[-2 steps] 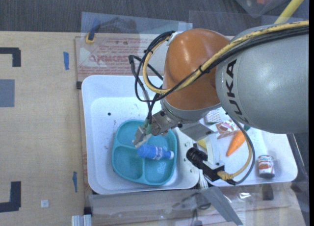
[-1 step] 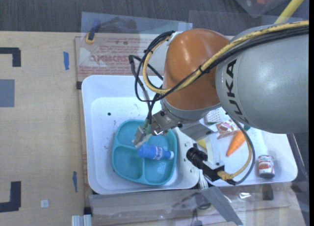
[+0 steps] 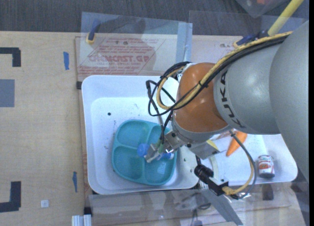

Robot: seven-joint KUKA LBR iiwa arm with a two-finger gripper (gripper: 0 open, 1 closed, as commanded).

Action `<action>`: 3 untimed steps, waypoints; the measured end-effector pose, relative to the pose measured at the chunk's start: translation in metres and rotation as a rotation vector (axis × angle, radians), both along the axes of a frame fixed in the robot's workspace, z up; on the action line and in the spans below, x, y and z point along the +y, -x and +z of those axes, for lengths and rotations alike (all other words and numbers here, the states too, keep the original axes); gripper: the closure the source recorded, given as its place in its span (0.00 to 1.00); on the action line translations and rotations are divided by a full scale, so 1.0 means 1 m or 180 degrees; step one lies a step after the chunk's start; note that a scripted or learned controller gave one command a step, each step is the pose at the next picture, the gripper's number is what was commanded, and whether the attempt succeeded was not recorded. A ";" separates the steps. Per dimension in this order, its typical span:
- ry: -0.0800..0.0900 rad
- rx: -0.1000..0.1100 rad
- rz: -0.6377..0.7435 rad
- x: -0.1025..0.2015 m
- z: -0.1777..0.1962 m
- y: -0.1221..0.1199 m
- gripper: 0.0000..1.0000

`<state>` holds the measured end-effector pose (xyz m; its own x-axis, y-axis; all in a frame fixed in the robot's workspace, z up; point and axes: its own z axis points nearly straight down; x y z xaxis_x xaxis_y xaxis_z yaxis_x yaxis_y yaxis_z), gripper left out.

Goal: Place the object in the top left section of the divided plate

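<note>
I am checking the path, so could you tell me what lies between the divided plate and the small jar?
In the camera view, the end effector, the arm's wrist and an orange carrot lie between the divided plate and the jar.

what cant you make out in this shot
- Claw, camera view: too small and blurred to tell its state or what the blue bit beside it is.
- Divided plate: its right sections lie under the claw and wrist.
- Right bin: mostly covered by the arm; carrot and small jar peek out.

plate: teal plastic, smooth | bin: white plastic, matt | bench: light wood, matt
</note>
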<state>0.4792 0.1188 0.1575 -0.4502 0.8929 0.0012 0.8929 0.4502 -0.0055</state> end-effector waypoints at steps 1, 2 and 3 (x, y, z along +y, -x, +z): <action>-0.0008 -0.0013 0.1123 0.045 -0.033 -0.063 0.00; -0.0007 -0.0014 0.1124 0.045 -0.033 -0.063 0.00; -0.0048 -0.0151 0.2035 0.013 -0.052 -0.037 0.00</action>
